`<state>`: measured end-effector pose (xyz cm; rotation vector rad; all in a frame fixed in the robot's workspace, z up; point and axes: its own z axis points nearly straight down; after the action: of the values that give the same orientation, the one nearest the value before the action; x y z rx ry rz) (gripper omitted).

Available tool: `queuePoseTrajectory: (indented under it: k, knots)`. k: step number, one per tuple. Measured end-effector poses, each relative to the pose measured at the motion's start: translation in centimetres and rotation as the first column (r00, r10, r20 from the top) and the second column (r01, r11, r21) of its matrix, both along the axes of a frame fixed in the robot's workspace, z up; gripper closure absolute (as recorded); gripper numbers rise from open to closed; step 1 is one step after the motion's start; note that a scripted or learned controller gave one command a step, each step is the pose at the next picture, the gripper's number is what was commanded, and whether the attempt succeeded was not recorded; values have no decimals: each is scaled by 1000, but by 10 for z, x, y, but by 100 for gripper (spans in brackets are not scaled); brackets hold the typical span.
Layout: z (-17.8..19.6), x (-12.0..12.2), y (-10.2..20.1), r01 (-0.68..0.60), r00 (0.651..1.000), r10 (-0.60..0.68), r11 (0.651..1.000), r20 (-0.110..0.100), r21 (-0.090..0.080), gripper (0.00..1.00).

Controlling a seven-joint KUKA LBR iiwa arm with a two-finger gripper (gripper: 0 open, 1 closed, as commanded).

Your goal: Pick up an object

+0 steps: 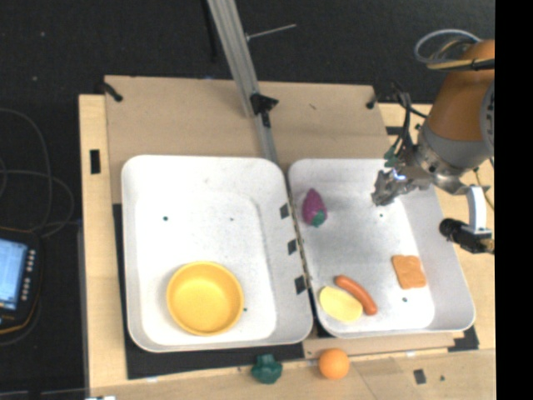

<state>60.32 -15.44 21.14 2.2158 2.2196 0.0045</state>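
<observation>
The right bin holds a purple eggplant-like toy near its left wall, an orange sausage lying against a pale yellow piece at the front, and a small orange toast-like block at the right. My gripper hangs over the back part of the right bin, well to the right of the purple toy and above the orange block. Nothing shows between its fingers. The left bin holds a yellow bowl at its front.
An orange ball and a small green toy lie on the bench in front of the bins. A slanted metal rail runs from the back down to the gap between the bins. A tablet sits at the far left.
</observation>
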Motion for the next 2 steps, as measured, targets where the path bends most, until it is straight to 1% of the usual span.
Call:
queuePoseTrajectory:
  k: [1, 2]
  knots:
    - [10, -8, 55, -5, 1000, 5, 1000, -3, 3, 100]
    - [25, -26, 102, -5, 1000, 6, 1000, -4, 4, 100]
